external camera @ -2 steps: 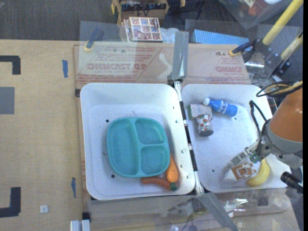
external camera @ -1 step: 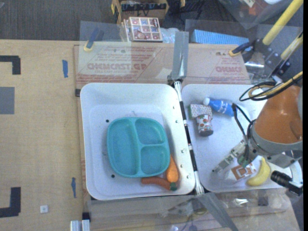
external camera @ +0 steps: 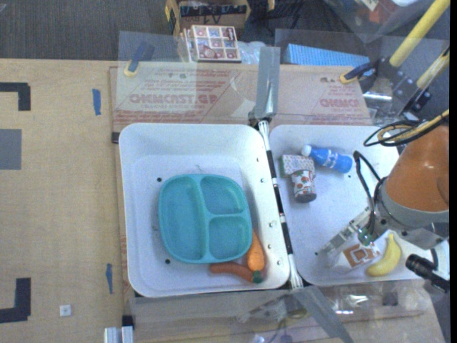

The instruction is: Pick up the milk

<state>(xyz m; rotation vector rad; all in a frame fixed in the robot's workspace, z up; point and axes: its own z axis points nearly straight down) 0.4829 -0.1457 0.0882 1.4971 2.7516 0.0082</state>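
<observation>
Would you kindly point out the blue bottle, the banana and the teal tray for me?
blue bottle [external camera: 333, 160]: camera view, on the middle of its blue body.
banana [external camera: 386, 257]: camera view, on its yellow middle.
teal tray [external camera: 206, 219]: camera view, on the ridge between its compartments.

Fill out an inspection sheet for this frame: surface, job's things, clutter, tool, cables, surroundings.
Surface: left bin and right bin side by side on the bench.
Job's things: milk not identifiable for sure; likeliest the blue bottle, lying in the right bin, apart from the tool.
Clutter: teal plate and carrot in the left bin; can, small carton and banana in the right bin.
Grippers: tool low over the right bin, beside the banana.
Cables: black cable looping above the right bin.
Surroundings: cardboard box behind the bench.
</observation>
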